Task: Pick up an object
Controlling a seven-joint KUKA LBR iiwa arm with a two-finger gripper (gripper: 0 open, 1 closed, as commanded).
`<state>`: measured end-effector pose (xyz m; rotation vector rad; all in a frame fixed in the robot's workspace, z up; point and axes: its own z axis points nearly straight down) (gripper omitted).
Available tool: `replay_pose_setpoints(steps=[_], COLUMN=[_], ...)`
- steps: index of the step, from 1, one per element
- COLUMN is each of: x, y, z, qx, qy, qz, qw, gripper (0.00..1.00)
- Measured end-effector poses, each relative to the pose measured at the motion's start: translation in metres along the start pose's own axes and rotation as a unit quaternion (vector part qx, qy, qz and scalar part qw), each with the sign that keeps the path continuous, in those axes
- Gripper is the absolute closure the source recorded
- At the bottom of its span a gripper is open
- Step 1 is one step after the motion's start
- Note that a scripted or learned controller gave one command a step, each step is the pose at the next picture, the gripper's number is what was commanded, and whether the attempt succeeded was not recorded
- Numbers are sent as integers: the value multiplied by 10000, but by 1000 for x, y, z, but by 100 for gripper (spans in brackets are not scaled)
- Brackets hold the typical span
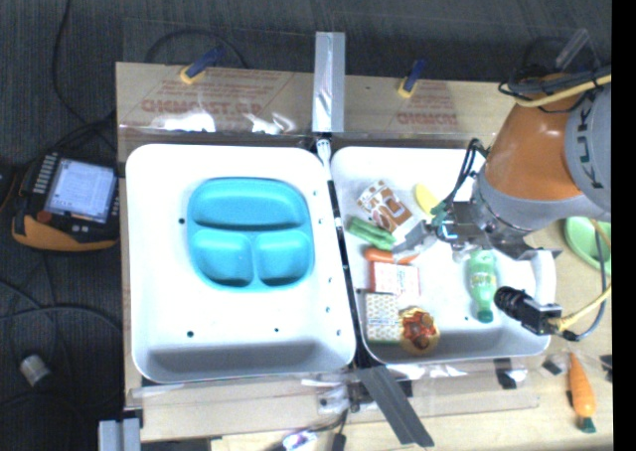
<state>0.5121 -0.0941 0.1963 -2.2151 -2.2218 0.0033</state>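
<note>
Two white bins on the worktop (pixel 139 81). Left bin (pixel 159 330): one blue divided tray (pixel 250 230). Right bin (pixel 452 163): one green bottle (pixel 481 283), one patterned packet (pixel 386 207), one green pod (pixel 370 232), one yellow piece (pixel 425 198), two small boxes (pixel 395 280), one red-brown item (pixel 418 329). Tool (pixel 444 228) above the bin's centre, near the bottle; its state cannot be told.

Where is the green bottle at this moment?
The green bottle lies in the right bin, near its right side, just below the gripper and to the right of the small packets.
</note>
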Motion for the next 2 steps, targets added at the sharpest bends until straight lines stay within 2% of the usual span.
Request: replay_pose_setpoints(steps=[1, 2], x=[-68, -117], y=[-8, 17], z=[-31, 98], qx=[-12, -28], qy=[-10, 12], qz=[-770, -646], qw=[9970, 9979], gripper=[0, 0])
